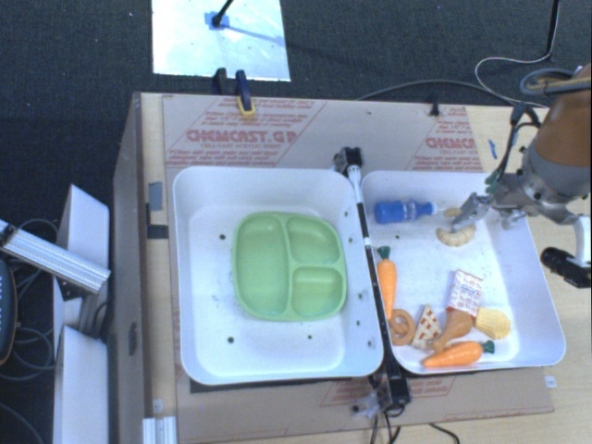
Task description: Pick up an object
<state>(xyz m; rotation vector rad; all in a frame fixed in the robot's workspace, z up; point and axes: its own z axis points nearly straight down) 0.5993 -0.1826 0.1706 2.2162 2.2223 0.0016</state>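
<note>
The right bin holds several toy foods. A blue bottle lies at its back left, and a tan bread piece lies just right of it. My gripper hangs low at the back of this bin, right over the bread's upper edge, with nothing visibly lifted. Further forward are an upright orange carrot, a pretzel, a wedge slice, a brown drumstick, a red-and-white packet, a yellow cookie and a second carrot.
The left bin holds a green divided plate. A black clamp strip runs along the ridge between the bins. The arm's orange-banded wrist stands above the right bin's back right corner, with cables behind it.
</note>
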